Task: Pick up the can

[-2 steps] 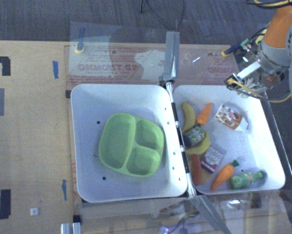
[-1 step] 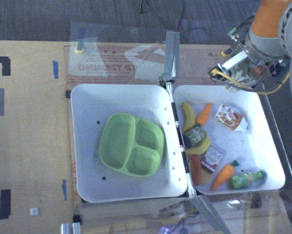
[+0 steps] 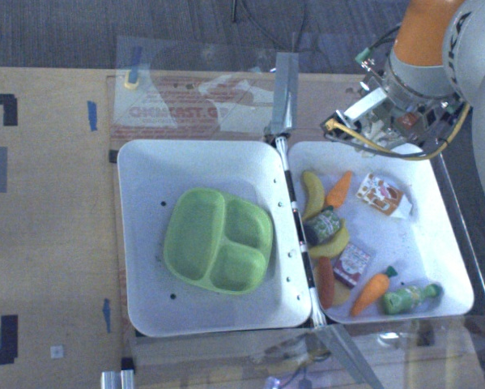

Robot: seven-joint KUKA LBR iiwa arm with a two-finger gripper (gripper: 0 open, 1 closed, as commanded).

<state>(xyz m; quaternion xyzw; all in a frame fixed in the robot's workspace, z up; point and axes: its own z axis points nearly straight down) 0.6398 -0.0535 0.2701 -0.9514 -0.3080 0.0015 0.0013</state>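
The can (image 3: pixel 321 225) is small and dark with a green label. It lies at the left side of the right bin (image 3: pixel 436 217), on top of two yellow bananas (image 3: pixel 312 193). My gripper (image 3: pixel 385 126) hangs over the far rim of the right bin, up and to the right of the can and well apart from it. Cables and the wrist body cover much of the gripper.
Around the can lie an orange carrot (image 3: pixel 339 190), a red-and-white carton (image 3: pixel 381 194), a red packet (image 3: pixel 353 263), a red sausage-like piece (image 3: pixel 326 282), a second carrot (image 3: pixel 370 292) and a green bottle (image 3: pixel 410 297). The left bin (image 3: pixel 145 168) holds a green divided plate (image 3: pixel 219 240).
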